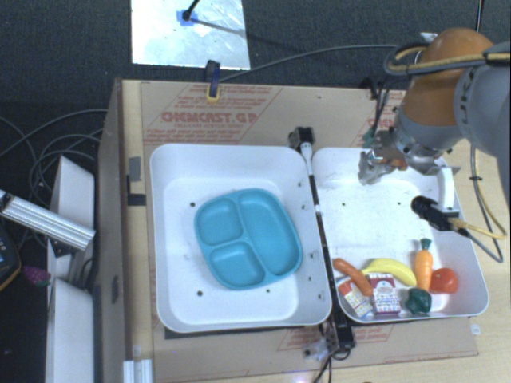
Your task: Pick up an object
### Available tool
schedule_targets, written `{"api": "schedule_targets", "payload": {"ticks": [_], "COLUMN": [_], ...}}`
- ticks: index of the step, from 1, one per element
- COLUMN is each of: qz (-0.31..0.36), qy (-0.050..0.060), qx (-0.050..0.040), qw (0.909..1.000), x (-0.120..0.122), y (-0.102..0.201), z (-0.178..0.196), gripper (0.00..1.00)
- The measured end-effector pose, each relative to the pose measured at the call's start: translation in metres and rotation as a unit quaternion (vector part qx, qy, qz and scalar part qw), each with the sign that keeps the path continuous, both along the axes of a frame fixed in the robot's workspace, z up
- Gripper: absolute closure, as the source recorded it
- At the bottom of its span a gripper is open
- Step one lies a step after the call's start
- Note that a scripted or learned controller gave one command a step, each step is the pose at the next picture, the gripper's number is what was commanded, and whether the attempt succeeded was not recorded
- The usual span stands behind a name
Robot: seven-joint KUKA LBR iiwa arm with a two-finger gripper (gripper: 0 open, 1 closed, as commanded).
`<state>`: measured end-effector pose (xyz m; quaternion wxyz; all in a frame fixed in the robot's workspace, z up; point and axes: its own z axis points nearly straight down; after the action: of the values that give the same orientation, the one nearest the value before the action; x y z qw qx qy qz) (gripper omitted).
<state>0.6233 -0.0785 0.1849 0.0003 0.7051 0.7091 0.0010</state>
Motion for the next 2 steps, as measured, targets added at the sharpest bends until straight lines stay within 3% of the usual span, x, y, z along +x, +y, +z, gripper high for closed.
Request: {"api": "schedule_targets", "payload": {"ticks": [1, 2], "qz": [-0.001, 0.0], "qy": [0.001, -0.001], "qx": [-0.0001, -0.0003], "qw": [1.0, 1.0], "x": [-0.021, -0.043], "y": [0.063, 0.078], "z": [-0.001, 0.059], "gripper": [1.0, 1.0]}}
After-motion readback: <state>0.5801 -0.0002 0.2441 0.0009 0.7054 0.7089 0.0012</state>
